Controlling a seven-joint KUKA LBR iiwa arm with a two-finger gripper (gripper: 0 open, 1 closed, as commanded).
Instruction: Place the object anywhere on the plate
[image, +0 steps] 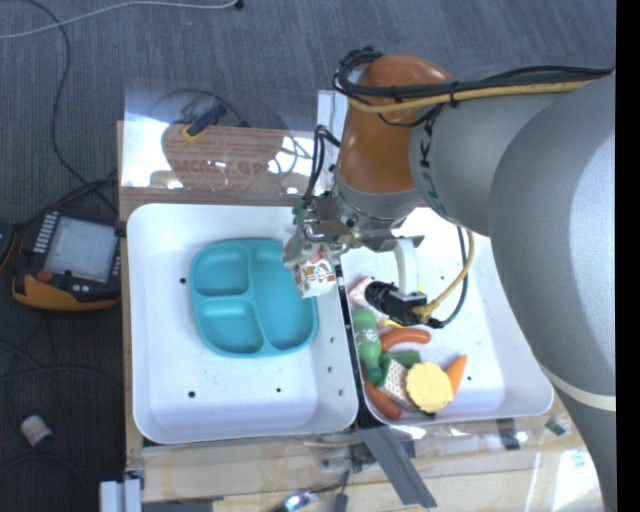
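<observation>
Apparently a small white carton with red and green print (318, 276) is gripped by the gripper (320, 250); it is seen directly beneath the fingers, tilted, hanging free of any surface. The hold is judged to be a pinch at the carton's top, so that the body hangs below and can be set down without the fingers meeting the plate.

The blue plate (250, 297), divided into three compartments, is seen just left of and below the gripper, lying in the left bin (160, 380). The carton is held over the plate's right edge, near the wall shared by the two bins (345, 330). It is not yet resting on the plate.

To the gripper's right and below, in the right bin (500, 370), toy food is heaped: a yellow round piece (428, 387), an orange carrot-like piece (455, 371), a red sausage-like piece (405, 338), green pieces (367, 335). These are well clear of the plate.

Open room is judged ample leftward: the plate's compartments are bare, and white bin floor is left around it on all sides. A short move left, away from the dividing wall, is judged advisable before release, since a drop at the rim could tip the carton off the plate.

A cardboard box (225, 160) is noted on the counter beyond the left bin.
</observation>
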